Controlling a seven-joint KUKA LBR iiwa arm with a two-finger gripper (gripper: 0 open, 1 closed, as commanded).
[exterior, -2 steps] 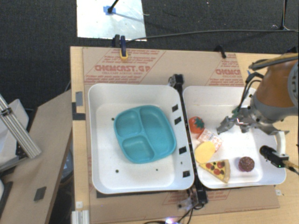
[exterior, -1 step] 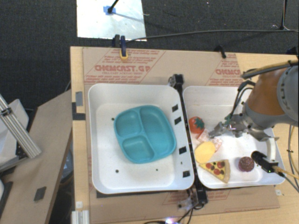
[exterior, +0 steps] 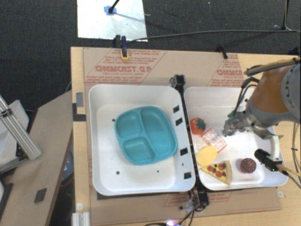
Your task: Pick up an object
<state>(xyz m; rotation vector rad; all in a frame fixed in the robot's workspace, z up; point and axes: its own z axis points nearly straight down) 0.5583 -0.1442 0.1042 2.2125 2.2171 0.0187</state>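
The right bin (exterior: 221, 94) holds several small items. A red tomato-like toy (exterior: 198, 125) sits by its left wall. Beside it is a pink and clear square piece (exterior: 214, 139), with a yellow round piece (exterior: 207, 155) below. A toy pizza slice (exterior: 218, 170) lies at the front, and a dark red ball (exterior: 248, 165) to its right. My gripper (exterior: 230, 126) hangs low in the middle of this bin, just right of the pink piece and above the ball. I see nothing held in it.
The left bin (exterior: 103, 126) holds a teal divided plate (exterior: 146, 134). Black clips line the wall between the bins (exterior: 181, 121). The grey and orange arm (exterior: 275, 95) covers the right bin's far right side.
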